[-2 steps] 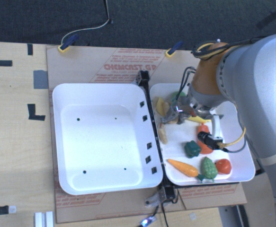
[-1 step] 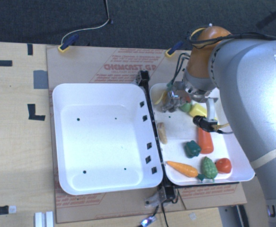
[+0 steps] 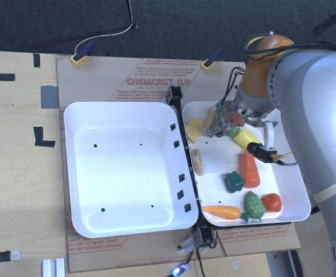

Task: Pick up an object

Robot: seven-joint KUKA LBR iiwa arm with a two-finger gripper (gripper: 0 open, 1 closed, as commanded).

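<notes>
Arm: I see the grey arm (image 3: 306, 108) reaching in from the right, its orange band (image 3: 260, 77) above the far end of the right bin (image 3: 214, 183).
Jaws: low over that bin's far left corner; I cannot tell from this view whether they are apart or together, and I see nothing held between them.
Nearest object: a yellow piece (image 3: 193, 130) just left of the jaws, against the bin wall next to the divider.
Tan piece (image 3: 197, 163): below and slightly left of the jaws in my view, also near that wall.
Red-orange carrot (image 3: 249, 169): below and right of the jaws, well apart from them.
Dark green piece (image 3: 234, 182): touching or just beside the red-orange carrot, on its lower left.
Front row: farthest from the jaws, along the near wall, an orange carrot (image 3: 222, 212), a bumpy green vegetable (image 3: 254, 205) and a red tomato (image 3: 272, 201) side by side.
Left bin (image 3: 121, 172): well left of the jaws, beyond the divider.
Bench (image 3: 18, 172): both bins sit on a cardboard sheet (image 3: 150, 82) on it.
</notes>
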